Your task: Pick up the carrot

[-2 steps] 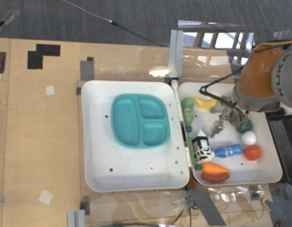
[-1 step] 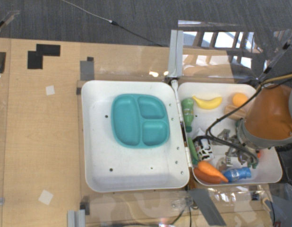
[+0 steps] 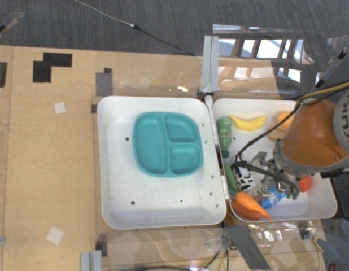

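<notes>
End effector [image 3: 269,179] hung low over the cluttered right bin [image 3: 328,209], its opening impossible to read from above, probably staged for a descent; carrot [image 3: 249,206] lay just beside it, nearer the bin's front left corner, apparently ungrasped.

— Bins?
— Left bin [image 3: 115,208], white. Right bin [image 3: 324,206], white.
— Contents, left?
— Plate [image 3: 166,144], teal, plain all over.
— Contents, right?
— Banana [image 3: 248,122], yellow. Bottle [image 3: 224,131], green. Carrot [image 3: 249,206], orange, plain. One blue item [image 3: 274,197], too small to name. One red item [image 3: 305,184], likewise.
— The arm?
— Arm [image 3: 345,116], grey. Band [image 3: 310,134], orange, a duller shade than the carrot.
— Surroundings?
— Bench [image 3: 44,168], pale wood grain, light tan. Black shapes [image 3: 52,65] printed on it at the far left. Floor [image 3: 135,4], dark grey, finely ribbed.
</notes>
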Robot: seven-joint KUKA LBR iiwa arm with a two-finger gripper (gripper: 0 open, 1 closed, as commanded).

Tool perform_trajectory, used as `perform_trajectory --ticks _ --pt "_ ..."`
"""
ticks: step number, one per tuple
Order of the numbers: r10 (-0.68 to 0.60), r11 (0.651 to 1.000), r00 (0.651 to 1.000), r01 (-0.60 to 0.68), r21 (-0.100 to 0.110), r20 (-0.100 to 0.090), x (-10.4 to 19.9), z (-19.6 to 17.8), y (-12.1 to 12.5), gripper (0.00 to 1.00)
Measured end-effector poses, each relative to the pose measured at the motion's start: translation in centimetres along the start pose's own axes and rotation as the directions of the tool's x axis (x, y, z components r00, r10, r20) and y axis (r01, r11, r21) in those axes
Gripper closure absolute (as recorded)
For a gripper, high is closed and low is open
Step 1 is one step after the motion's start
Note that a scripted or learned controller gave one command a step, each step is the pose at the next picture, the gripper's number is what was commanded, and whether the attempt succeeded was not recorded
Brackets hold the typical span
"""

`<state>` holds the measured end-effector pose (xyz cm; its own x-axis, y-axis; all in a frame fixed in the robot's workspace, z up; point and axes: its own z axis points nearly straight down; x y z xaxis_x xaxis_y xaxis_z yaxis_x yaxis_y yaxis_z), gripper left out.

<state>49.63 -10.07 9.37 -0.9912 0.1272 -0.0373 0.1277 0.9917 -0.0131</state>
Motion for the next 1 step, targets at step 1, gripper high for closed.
perform_trajectory --ticks 1 --pt "-0.342 0.940 0.940 0.341 -0.017 -0.013 -7.01 0.67 -4.68 0.00"
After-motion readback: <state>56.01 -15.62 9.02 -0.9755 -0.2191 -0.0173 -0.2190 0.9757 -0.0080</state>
